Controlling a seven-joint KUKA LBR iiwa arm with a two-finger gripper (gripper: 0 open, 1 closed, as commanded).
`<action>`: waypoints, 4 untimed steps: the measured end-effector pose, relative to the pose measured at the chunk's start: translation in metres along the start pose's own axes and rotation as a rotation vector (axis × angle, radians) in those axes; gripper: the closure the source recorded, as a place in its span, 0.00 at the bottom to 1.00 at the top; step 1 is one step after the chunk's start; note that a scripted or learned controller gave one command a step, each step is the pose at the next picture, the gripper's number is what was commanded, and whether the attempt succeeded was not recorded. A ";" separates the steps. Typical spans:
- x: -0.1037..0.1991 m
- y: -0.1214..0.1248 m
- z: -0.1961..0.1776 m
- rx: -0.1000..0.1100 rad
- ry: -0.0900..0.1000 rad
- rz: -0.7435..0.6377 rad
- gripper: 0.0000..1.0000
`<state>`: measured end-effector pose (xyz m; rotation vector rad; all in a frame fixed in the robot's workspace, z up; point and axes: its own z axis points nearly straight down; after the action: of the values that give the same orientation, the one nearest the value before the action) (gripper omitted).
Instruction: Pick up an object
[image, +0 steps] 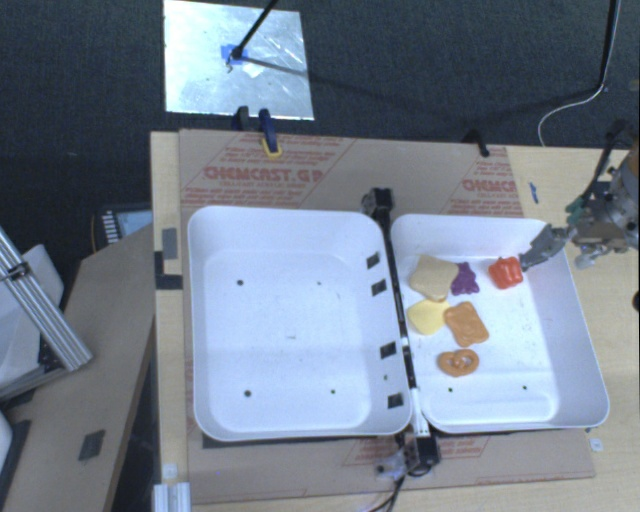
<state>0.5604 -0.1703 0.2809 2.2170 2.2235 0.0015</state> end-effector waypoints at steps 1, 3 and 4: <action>0.102 0.032 0.010 -0.002 0.001 -0.009 0.00; 0.024 -0.044 -0.007 -0.003 -0.001 -0.002 1.00; 0.066 -0.049 -0.151 -0.012 -0.001 -0.006 1.00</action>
<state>0.5108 -0.1044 0.4322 2.2034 2.2237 0.0136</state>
